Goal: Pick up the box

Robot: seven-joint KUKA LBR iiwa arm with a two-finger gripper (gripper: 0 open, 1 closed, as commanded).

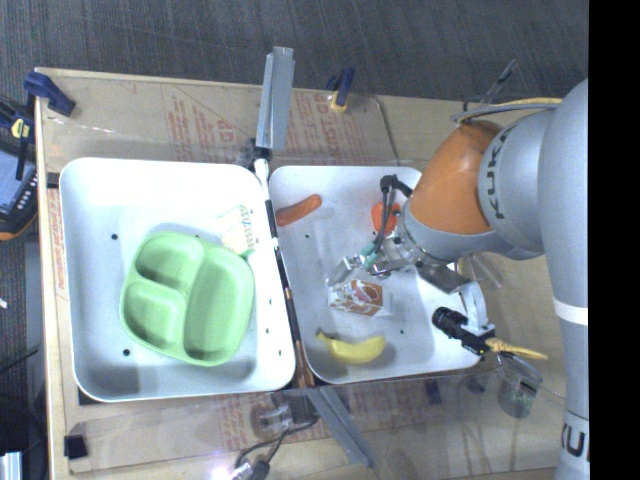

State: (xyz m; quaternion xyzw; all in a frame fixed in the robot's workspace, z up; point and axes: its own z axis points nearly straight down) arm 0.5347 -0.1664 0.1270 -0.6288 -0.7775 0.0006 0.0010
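Box (359,295) is seen lying flat mid right bin (300,348), just above banana (352,347). Gripper (372,259) is positioned at box's upper edge, probably for a grasp; finger state cannot be told, wrist blocks it. Sausage (298,209) lies near bin's top-left corner.

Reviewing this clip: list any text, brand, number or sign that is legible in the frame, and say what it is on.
"KU": white letters on the grey arm housing, cut off at the orange band.
Faint red printing on the bench board: too blurred to read.
Printing on the small box in the right bin: too small to read.
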